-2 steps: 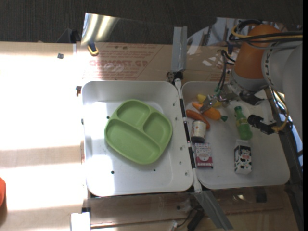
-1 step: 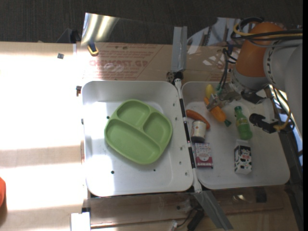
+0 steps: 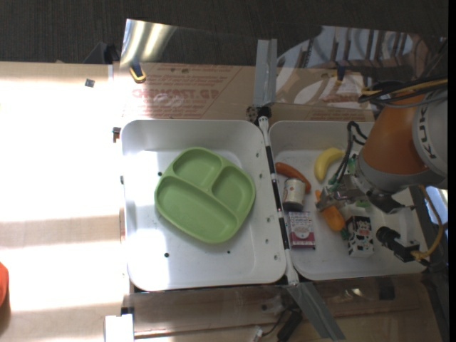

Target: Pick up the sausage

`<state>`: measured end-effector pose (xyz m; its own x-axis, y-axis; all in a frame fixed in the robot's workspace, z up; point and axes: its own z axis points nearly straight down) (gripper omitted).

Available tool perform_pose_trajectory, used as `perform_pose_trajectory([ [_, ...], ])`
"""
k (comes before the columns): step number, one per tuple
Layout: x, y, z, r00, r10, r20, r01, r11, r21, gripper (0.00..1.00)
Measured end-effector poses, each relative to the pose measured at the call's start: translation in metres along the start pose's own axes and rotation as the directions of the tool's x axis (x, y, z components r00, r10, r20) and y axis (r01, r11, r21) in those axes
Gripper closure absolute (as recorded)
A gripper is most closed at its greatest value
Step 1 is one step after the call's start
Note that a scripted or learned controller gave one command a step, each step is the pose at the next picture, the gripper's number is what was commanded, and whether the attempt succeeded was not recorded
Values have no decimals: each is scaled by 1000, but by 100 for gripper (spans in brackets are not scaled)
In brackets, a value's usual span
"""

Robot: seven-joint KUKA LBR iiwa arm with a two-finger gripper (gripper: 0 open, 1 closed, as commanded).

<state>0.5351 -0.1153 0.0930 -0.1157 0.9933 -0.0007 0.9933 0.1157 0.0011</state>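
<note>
Looking down on the bench, we see the grey arm's two-finger gripper point(image 3: 333, 197) low in the right white bin point(image 3: 399, 266), over a small orange carrot-like piece point(image 3: 333, 218); whether it is spread or pinching we cannot tell. The reddish-orange curved sausage point(image 3: 292, 171) lies near that bin's left wall, just above a small brown-and-white can point(image 3: 293, 194). A yellow banana point(image 3: 327, 162) lies to the sausage's right. A green sectioned plastic plate point(image 3: 205, 194) sits in the left white bin point(image 3: 142, 262).
</note>
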Motion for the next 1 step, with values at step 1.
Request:
perform_pose_trajectory([
  [1,44,33,-98,999,51,1,-51,999,2,100],
])
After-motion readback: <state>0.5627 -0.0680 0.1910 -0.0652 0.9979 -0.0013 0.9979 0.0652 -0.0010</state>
